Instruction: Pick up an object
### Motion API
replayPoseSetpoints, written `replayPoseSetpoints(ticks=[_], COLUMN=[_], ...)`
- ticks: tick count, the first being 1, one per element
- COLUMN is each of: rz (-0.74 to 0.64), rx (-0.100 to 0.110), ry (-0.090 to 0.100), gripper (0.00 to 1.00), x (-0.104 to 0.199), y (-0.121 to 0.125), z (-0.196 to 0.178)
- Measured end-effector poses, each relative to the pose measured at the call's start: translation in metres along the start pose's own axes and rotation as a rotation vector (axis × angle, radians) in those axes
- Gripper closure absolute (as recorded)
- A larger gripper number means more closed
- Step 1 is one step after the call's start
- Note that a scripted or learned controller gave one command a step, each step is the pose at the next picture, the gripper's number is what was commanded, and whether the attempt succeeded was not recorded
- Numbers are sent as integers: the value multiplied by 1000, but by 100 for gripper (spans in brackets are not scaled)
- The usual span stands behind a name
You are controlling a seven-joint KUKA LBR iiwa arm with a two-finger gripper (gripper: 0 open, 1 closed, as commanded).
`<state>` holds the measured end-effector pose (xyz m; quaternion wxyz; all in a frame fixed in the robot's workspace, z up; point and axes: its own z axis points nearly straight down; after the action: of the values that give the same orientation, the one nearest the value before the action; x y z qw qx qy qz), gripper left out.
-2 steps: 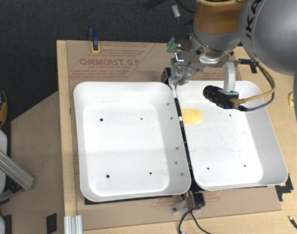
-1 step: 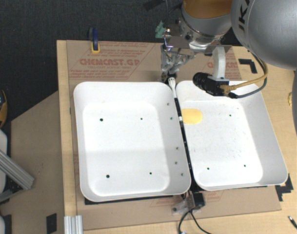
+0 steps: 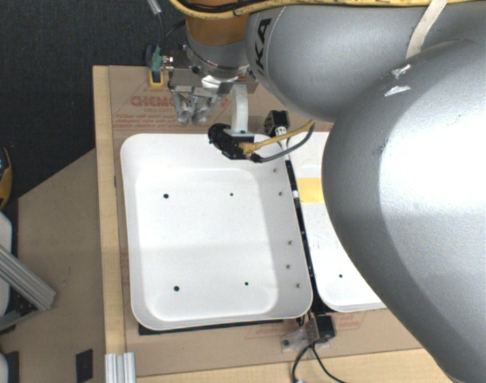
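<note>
hovering at the upper centre of the frame, the claw (image 3: 193, 112) sits above the left bin's (image 3: 147, 214) far rim; finger state cannot be told. a yellow object (image 3: 310, 190) lies in the right bin (image 3: 338, 290), centre right.

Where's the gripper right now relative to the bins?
The gripper is near the top of the camera view, over the brown bench board just beyond the far rim of the left bin, under the arm's orange band.
</note>
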<state>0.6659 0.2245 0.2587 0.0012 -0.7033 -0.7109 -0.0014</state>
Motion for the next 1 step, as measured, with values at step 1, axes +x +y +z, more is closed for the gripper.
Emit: replayPoseSetpoints(ticks=[1], rz=[9], rx=[-7], ry=[-1], gripper=[100], x=[1], y=[1], z=[-68])
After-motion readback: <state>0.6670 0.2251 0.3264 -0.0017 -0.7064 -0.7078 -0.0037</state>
